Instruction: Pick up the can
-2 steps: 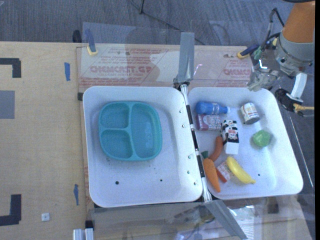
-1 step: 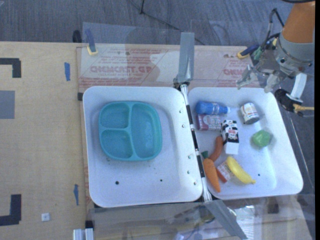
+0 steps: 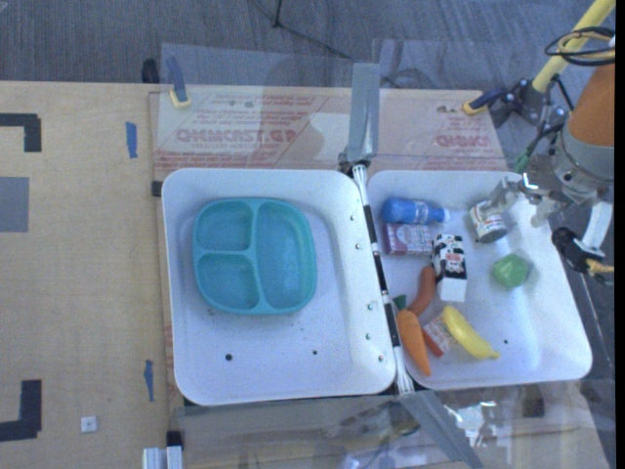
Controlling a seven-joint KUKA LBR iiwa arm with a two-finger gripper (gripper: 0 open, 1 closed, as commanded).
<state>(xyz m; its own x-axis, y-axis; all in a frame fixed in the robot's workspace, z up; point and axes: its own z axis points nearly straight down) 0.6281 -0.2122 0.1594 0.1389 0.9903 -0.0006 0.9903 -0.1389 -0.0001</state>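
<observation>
The can (image 3: 487, 222) is small and silvery, and it sits tilted at the back of the right bin (image 3: 557, 355), near the bin's far right corner. My gripper (image 3: 516, 201) reaches in from the right and is right against the can's upper right side. Its tip overlaps the can, and the contact itself is hidden. The grey arm with its orange band (image 3: 592, 115) rises above the bin's right edge.
Left of the can lie a blue bottle (image 3: 412, 210) and a maroon box (image 3: 410, 237). A cow-patterned carton (image 3: 450, 262), a green lump (image 3: 510, 271), a banana (image 3: 469, 332) and a carrot (image 3: 413, 343) lie nearer the front. The left bin (image 3: 293, 374) holds a teal divided plate (image 3: 254, 257).
</observation>
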